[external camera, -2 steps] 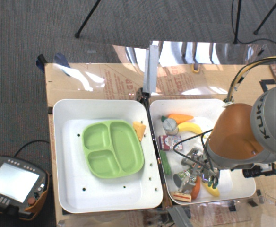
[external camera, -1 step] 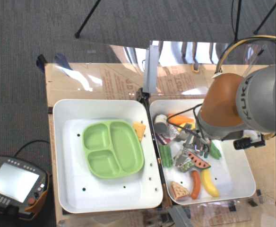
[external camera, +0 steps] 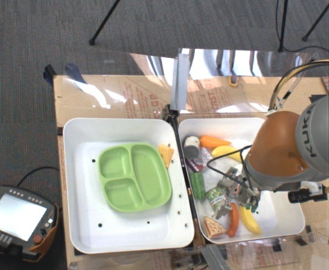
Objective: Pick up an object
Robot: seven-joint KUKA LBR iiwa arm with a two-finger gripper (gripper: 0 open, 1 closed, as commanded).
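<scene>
The right bin (external camera: 288, 224) holds several toy foods: an orange carrot (external camera: 215, 142), a yellow banana (external camera: 227, 151), a dark green cucumber (external camera: 198, 185), a green packet (external camera: 216, 195), a red-orange chilli (external camera: 234, 219), a yellow piece (external camera: 250, 220), a sandwich wedge (external camera: 213, 227) and a grey can (external camera: 191, 147). My gripper (external camera: 241, 194) hangs low over the middle of this bin, just above the chilli and the yellow piece, beside the green packet. The orange wrist band (external camera: 277, 145) hides much of the bin behind it.
The left bin (external camera: 85, 229) bears a green sectioned plate (external camera: 134, 176), with a yellow cheese wedge (external camera: 165, 153) at the plate's right edge. A metal post (external camera: 179, 83) rises between the bins at the back. A teach pendant (external camera: 18, 221) lies on the floor at left.
</scene>
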